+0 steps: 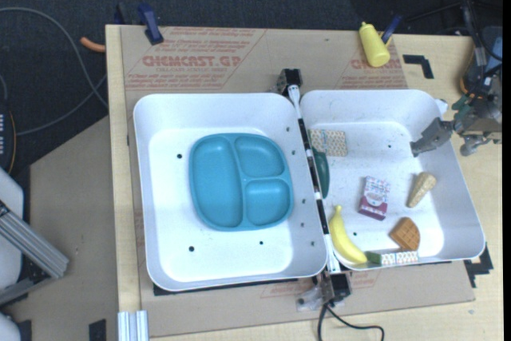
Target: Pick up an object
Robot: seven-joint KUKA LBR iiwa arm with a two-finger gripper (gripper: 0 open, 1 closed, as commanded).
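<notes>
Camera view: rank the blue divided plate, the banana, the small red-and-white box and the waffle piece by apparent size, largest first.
1. Blue divided plate, by far the largest.
2. Banana.
3. Small red-and-white box and waffle piece: these look about alike, so I would not rank them.

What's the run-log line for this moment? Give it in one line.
stage: approach | gripper: above right bin far right edge, holding nothing | right bin: banana, small box | left bin: blue tray
</notes>
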